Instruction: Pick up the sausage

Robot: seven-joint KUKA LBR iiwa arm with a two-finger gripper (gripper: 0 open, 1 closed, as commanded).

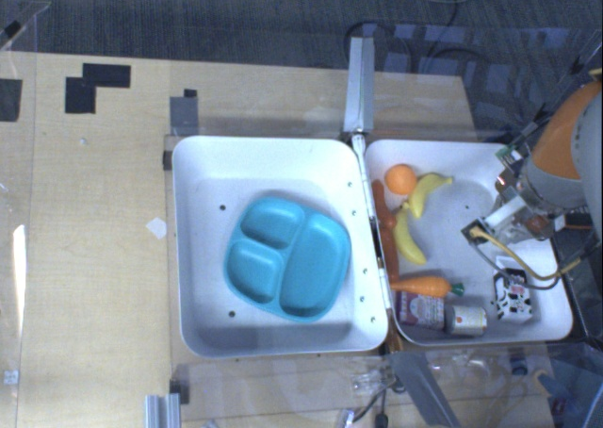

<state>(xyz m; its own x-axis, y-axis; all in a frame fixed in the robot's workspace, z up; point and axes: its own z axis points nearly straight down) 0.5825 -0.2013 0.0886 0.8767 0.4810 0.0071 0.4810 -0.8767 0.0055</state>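
The sausage [382, 228] is a long reddish-brown stick lying along the left wall of the right bin [556, 322], with its far end near the orange. My gripper [512, 296] hangs low over the right bin's near right corner, below the grey wrist and its cables. It is well to the right of the sausage, with the banana and a bare patch of bin floor in between. Nothing shows in its grasp.
In the right bin, an orange [400, 179] and a yellow banana [415, 214] lie beside the sausage. A carrot [422, 286] and a can [441, 314] lie by the near wall. The left bin [203, 181] holds a blue divided plate [287, 256].
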